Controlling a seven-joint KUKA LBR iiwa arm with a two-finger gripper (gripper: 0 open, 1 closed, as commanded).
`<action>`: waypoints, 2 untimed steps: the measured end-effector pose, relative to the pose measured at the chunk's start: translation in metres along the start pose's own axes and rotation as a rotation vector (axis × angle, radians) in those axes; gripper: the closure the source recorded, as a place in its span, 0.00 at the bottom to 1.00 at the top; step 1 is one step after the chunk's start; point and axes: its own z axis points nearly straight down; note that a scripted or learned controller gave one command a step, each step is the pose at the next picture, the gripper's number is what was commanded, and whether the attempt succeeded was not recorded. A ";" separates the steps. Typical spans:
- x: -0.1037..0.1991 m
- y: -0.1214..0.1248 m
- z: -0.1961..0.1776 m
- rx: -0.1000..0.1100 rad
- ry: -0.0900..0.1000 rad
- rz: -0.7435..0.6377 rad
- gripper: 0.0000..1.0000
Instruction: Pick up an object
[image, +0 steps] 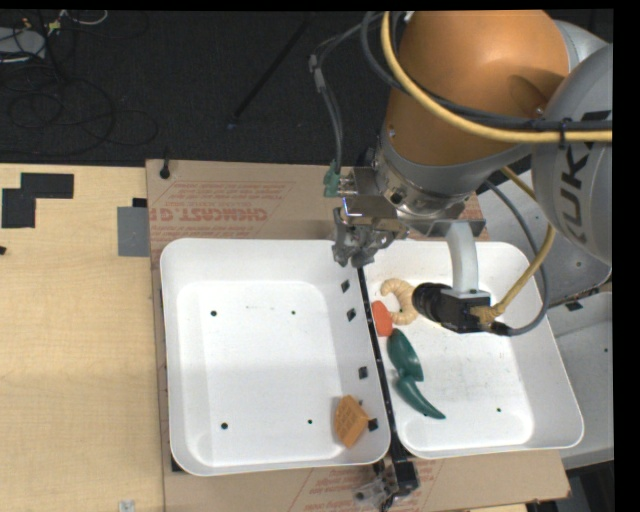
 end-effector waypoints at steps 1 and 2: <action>0.040 0.032 -0.055 -0.004 0.001 0.001 1.00; 0.099 -0.009 -0.141 -0.004 0.004 -0.003 1.00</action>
